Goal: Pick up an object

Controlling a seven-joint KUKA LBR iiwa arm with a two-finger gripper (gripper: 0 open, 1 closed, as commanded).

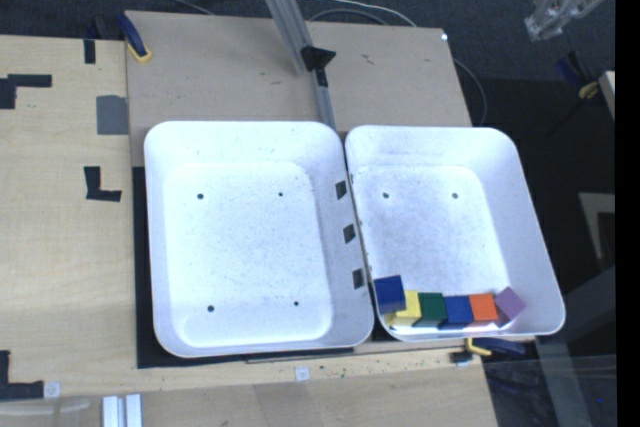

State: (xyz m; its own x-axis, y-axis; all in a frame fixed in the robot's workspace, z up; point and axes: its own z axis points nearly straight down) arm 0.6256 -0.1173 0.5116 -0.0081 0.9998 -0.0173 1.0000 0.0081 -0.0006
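Left shallow white plastic bin (160,245): bare floor. Right shallow white plastic bin (520,205), touching it: small blocks huddle along its near wall, likely slid there. In order: blue cube (388,291), yellow block (407,309), green block (431,306), second blue block (458,310), orange block (482,307), purple block (509,302). Pale gripper (562,3) hangs well beyond that bin's far right corner; jaw state unreadable.

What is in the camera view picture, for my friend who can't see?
Two white bins sit side by side; the right bin holds a row of colored blocks along its near edge. The robot's hand hangs far up at the top right.
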